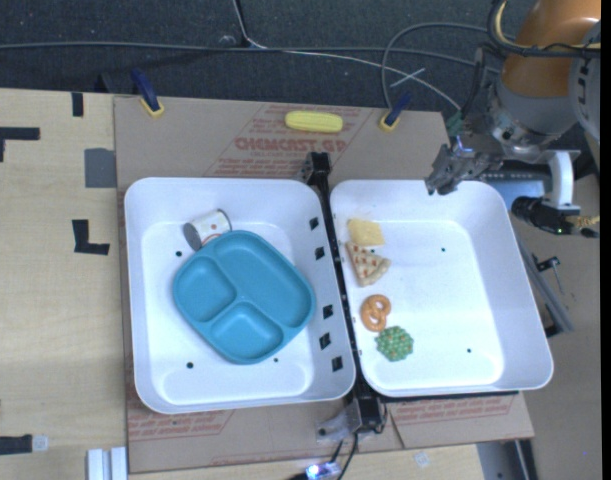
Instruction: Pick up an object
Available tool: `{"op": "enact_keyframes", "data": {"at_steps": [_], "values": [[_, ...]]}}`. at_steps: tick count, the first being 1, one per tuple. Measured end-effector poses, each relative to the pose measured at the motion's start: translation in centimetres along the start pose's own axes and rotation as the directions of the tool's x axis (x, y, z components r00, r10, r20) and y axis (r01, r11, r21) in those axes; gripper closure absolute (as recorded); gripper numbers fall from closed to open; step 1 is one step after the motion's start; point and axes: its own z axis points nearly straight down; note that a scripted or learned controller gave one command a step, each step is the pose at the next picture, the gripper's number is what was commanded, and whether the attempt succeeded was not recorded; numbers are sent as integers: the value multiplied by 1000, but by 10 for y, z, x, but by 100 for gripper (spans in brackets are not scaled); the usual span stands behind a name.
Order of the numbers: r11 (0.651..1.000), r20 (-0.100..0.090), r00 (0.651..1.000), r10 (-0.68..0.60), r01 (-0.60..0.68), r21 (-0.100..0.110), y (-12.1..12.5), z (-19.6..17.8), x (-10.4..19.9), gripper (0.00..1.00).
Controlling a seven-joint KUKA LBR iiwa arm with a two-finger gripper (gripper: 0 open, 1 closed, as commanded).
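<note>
Nearest the camera, a round green knobbly toy food piece (pixel 394 344) is seen lying on the floor of the right-hand shallow white bin (pixel 485 298), close to its left wall. Just beyond it, an orange pretzel-shaped piece (pixel 375 312) is noted, apart from the green one. Further back along the same wall, a tan wedge resembling a pizza slice (pixel 367 264) is found, and a pale yellow block like a piece of cheese (pixel 364 232) is touching its far edge.

In the left-hand shallow white bin (pixel 150 298), a blue plastic plate with three compartments (pixel 243 295) is laid flat near the middle. A small white cup with a red mark (pixel 207 228) is observed on its side just behind the plate's far left corner.

The dark two-finger gripper (pixel 444 178) is positioned above the far rim of the right bin, well apart from the four food pieces. Nothing is seen between its fingers; whether they are apart or together cannot be told.

Farthest back, a yellow corn-shaped item (pixel 314 122) is lying on the brown cardboard sheet (pixel 245 148) behind the bins.
</note>
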Motion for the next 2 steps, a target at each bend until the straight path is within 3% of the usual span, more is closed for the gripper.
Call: {"op": "enact_keyframes", "data": {"at_steps": [2], "values": [[1000,0,1000,-1,1,1,-40,19,107,100]]}}
